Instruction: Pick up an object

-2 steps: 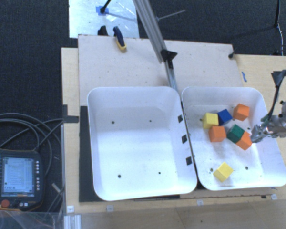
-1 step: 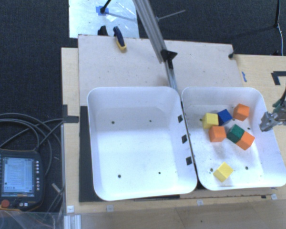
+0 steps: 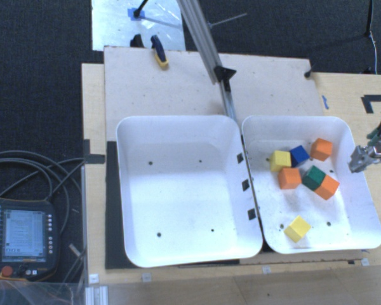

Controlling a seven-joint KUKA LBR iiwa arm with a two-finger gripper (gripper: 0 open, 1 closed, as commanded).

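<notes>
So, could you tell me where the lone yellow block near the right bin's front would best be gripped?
Probably from straight above, across two opposite flat sides of the yellow block. It sits apart from the other blocks, turned diagonally, so the gripper would likely need rotating to match.

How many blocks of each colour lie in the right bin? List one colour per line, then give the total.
Orange blocks: 3
Yellow blocks: 2
Blue block: 1
Green block: 1
Total: 7 blocks in the right bin

A teach pendant [image 3: 22,237] with black cables [image 3: 35,167] lies left of the bench [image 3: 178,84].
</notes>
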